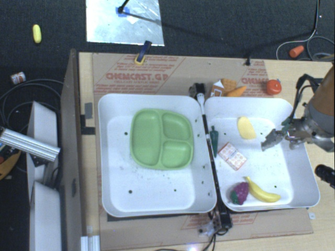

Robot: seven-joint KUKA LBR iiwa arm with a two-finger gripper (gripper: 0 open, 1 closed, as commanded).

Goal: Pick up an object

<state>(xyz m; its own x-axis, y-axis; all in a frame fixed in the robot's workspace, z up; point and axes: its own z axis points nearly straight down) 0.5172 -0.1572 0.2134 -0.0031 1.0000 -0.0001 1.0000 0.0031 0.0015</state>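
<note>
The gripper (pixel 273 139) hangs over the right side of the right bin (pixel 305 184), its grey tips pointing left; whether they are apart or together cannot be told at this angle, and nothing shows between them. It touches none of the objects. The nearest is a lemon (pixel 246 128), up and to its left, near but apart.

The right bin also holds a small red-and-white packet (pixel 232 156) near its middle, a banana (pixel 261 191) by the front wall, and a bunch of purple grapes (pixel 240 192) touching the banana's left end. A dark green pepper (pixel 214 138) lies along the rim where the two bins meet.

The left bin (pixel 118 192) holds a pale green divided plate (pixel 160 139) with three compartments, set near its middle.

Behind the bins, on the cardboard, lie a carrot (pixel 236 91) and a tomato (pixel 273 87)
</note>
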